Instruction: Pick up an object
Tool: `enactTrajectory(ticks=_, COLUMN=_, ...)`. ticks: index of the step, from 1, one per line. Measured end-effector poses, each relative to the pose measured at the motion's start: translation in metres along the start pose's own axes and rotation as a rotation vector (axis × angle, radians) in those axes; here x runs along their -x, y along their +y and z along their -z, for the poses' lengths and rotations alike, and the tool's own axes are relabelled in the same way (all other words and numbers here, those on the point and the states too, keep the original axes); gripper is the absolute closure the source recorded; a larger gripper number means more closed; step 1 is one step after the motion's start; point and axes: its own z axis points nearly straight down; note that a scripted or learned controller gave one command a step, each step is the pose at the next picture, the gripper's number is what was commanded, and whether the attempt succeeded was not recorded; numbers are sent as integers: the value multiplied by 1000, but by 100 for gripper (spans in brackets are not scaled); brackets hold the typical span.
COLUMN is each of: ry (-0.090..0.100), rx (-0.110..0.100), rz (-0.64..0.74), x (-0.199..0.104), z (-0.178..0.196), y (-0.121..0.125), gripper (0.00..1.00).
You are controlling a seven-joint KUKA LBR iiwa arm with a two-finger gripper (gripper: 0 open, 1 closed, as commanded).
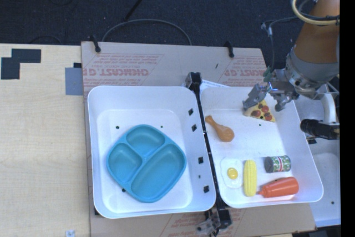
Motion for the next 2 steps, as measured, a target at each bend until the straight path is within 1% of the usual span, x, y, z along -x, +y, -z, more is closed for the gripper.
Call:
enactTrajectory(ticks=1, ry=-1, rx=10, rz=1, x=0, z=6, y=2, gripper=0)
enactTrajectory(ticks=2, ry=0, rx=5, rz=2, x=-8, z=-54, y=7, gripper=0)
